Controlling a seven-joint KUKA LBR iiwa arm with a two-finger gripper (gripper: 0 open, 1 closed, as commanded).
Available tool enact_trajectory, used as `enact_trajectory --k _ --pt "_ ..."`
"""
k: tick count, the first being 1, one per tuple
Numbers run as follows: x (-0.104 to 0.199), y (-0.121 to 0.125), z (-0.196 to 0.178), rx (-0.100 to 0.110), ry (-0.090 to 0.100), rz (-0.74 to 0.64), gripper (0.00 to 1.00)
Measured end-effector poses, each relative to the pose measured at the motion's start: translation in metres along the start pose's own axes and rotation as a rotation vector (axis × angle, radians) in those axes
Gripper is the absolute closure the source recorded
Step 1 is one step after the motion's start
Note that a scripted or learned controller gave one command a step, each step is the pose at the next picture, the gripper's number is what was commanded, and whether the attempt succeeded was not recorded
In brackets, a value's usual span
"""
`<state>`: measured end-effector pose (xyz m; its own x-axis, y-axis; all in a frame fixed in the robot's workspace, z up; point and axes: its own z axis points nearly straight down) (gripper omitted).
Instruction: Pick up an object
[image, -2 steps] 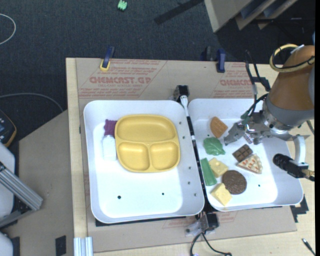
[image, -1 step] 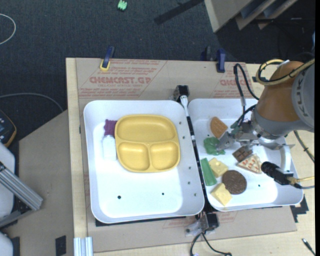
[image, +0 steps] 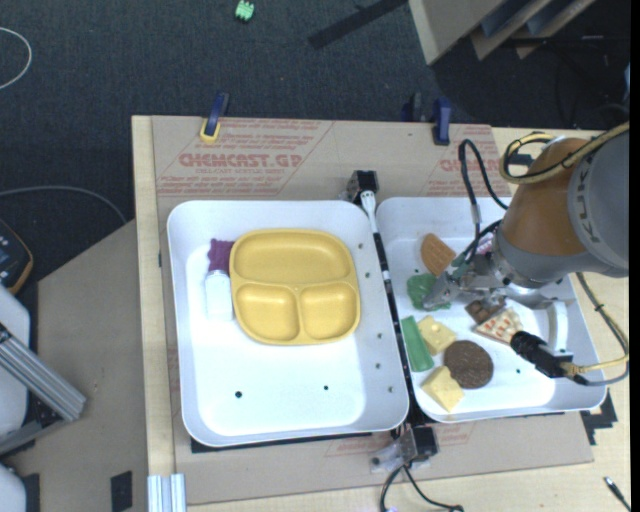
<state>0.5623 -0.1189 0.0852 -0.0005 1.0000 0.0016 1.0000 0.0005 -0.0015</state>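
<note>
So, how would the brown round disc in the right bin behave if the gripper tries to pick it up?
The brown disc looks flat and low, so the fingers may find little edge to grip. It seems stiff, probably toy food, and light. It lies touching the yellow wedge and close to the yellow block, so a push would likely slide it and nudge them.

There are 2 shallow white bins: the left bin (image: 200, 330) and the right bin (image: 520, 400). The left one has 1 yellow 3-compartment tray (image: 295, 285), 1 purple item (image: 220, 254) and 1 white item (image: 217, 296). The right one has 2 yellow cheese-like wedges (image: 436, 334) (image: 443, 387), 1 brown round cookie (image: 468, 364), 1 tan bread-like piece (image: 436, 253), 1 green block (image: 414, 343), 1 smaller green piece (image: 420, 291) and 1 pizza-slice toy (image: 499, 325). 1 arm reaches in.
</note>
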Motion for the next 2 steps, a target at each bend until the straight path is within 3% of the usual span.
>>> enact_trajectory --k 1,2 --pt "-0.001 0.002 -0.014 -0.009 -0.003 0.002 1.00" --pt "0.001 -0.007 -0.064 -0.007 -0.003 0.000 1.00"
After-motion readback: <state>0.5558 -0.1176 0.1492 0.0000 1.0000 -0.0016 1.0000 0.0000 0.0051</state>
